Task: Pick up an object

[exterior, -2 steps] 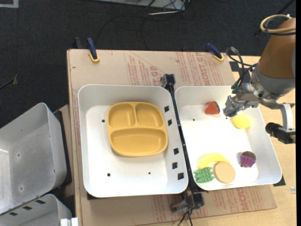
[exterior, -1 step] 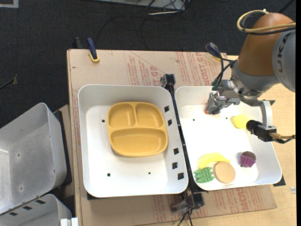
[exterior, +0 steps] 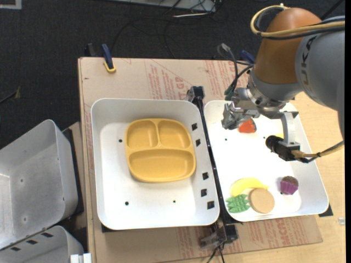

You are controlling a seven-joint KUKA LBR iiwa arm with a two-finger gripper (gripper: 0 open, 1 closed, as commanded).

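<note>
In the camera view, the claw [exterior: 237, 118] hung over the upper part of the right bin [exterior: 312, 199], just beside a red piece [exterior: 248, 126]. I could not tell how it was set. Descending off-centre, it might nudge the red piece aside and come up bare.

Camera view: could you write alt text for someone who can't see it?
A grey robot arm's gripper hovers over the right bin beside a red toy. Nearer the front lie a yellow banana, green leaf, tan disc and purple piece; the left bin holds a yellow divided plate.
</note>
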